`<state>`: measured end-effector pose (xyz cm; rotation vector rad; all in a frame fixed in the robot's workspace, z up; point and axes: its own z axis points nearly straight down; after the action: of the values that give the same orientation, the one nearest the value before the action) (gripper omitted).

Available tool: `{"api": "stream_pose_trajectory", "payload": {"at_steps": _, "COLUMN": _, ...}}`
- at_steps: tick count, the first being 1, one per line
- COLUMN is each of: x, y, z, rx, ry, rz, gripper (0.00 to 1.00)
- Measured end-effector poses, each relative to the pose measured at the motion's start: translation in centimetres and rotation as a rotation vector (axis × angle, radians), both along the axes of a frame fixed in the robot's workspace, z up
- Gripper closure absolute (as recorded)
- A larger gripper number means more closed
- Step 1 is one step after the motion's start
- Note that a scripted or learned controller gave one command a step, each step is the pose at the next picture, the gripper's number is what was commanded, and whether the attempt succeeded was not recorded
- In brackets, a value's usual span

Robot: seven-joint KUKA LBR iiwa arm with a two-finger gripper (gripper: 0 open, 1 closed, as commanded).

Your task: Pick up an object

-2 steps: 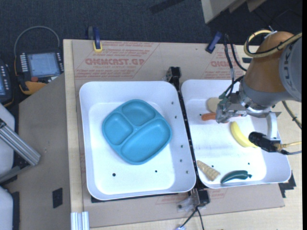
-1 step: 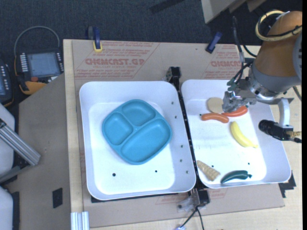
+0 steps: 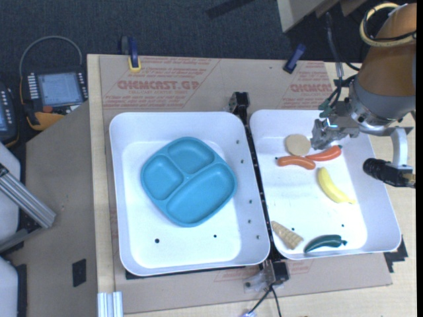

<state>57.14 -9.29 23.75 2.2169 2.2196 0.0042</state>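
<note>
My gripper hangs low over the back of the right bin, just right of a tan round biscuit. Directly below it lies a red-orange sausage-shaped piece, and I cannot tell whether the gripper touches it. A yellow banana lies a little nearer the front. A tan cone and a dark green pepper rest along the front wall of the same bin.
The left bin holds a blue divided plate. A black clamp sits at the back between the two bins. The arm's grey and orange wrist hangs above the right bin's back right corner.
</note>
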Motion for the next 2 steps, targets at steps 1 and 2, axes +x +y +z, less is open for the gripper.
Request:
{"api": "stream_pose_trajectory", "payload": {"at_steps": 1, "x": 0.4, "y": 5.9, "z": -1.2, "rx": 0.003, "ry": 0.008, "rz": 0.004, "gripper": 1.0}}
{"api": "stream_pose_trajectory", "payload": {"at_steps": 2, "x": 0.2, "y": 10.8, "z": -1.8, "rx": 0.003, "ry": 0.008, "rz": 0.003, "gripper": 1.0}}
